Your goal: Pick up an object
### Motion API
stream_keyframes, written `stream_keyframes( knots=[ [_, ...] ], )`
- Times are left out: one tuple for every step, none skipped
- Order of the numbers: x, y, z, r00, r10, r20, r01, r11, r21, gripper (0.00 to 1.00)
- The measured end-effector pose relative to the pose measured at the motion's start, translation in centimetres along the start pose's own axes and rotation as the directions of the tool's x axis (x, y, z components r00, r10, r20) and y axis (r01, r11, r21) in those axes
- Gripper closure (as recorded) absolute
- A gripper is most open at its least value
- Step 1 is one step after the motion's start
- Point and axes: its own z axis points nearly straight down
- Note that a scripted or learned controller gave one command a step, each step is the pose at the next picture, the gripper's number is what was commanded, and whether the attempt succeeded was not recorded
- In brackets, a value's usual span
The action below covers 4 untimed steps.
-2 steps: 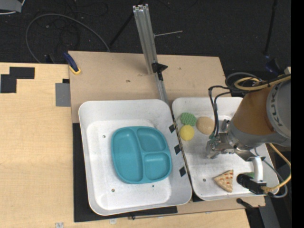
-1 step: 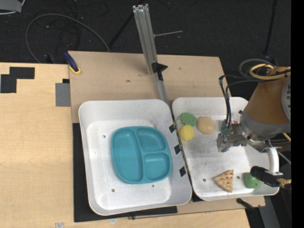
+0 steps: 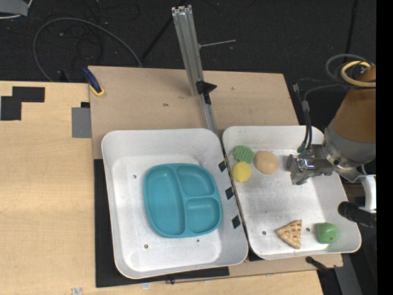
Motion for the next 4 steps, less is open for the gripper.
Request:
stream_keyframes(
  knots=[
    [-0.1, 0.1, -4.1, 1.000, 0.000, 0.000, 0.000, 1.000, 0.001, 1.00],
    [4.6, -0.4, -4.1, 1.000, -0.002, -0.002, 0.002, 1.000, 0.007, 1.00],
    [9.2, 0.1, -3.4, 1.000, -0.002, -0.002, 0.002, 1.000, 0.008, 1.00],
    [14.3, -0.2, -3.3, 1.000, -0.003, -0.003, 0.004, 1.000, 0.008, 1.00]
  ],
)
